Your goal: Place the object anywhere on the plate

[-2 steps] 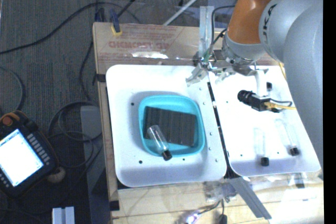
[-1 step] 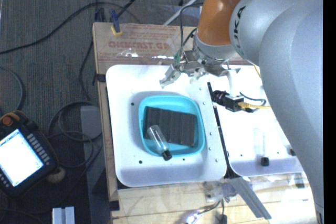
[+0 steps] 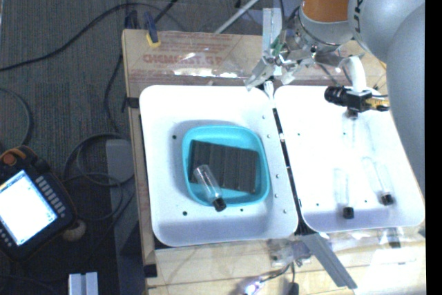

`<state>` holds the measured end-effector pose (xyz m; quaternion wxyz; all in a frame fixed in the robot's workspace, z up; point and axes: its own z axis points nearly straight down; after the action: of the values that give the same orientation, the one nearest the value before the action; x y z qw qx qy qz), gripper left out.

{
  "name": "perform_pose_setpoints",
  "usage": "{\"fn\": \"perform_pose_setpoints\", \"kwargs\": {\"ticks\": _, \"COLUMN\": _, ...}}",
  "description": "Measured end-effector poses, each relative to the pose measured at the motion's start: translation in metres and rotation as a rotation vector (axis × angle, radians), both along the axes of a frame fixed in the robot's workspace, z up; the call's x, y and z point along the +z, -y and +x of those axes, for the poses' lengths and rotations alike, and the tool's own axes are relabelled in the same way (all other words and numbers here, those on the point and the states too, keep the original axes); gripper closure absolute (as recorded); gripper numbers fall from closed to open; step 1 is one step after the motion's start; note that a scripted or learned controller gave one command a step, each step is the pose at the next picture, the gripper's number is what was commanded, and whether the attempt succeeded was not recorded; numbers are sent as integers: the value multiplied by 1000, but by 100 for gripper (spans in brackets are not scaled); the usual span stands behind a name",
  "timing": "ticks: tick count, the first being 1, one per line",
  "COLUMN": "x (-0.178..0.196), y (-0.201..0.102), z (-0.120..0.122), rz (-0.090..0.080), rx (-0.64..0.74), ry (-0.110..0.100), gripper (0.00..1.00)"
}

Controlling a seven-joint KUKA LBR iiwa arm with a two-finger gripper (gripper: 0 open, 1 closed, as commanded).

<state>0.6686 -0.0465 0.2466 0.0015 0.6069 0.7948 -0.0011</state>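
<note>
A blue plate (image 3: 188,148) sits in the left white bin (image 3: 157,148). On it lies a dark ribbed block (image 3: 231,164). A clear tube with a black cap (image 3: 208,186) rests on the plate, leaning partly on the block, cap toward the front. My gripper (image 3: 268,79) hangs above the far edge where the two bins meet, well behind the plate. Its fingers are spread open with nothing between them.
The right bin (image 3: 324,148) holds two more clear capped tubes (image 3: 343,193) (image 3: 380,183) near its front. A black fitting (image 3: 349,97) juts from the arm over that bin's back. Brown board (image 3: 186,55) lies behind the bins. A teach pendant (image 3: 24,207) sits at lower left.
</note>
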Motion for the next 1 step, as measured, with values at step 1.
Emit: {"fn": "perform_pose_setpoints", "kwargs": {"ticks": 1, "x": -49, "y": -70, "z": -1, "rz": 3, "rx": -76, "ry": -4, "gripper": 0}}
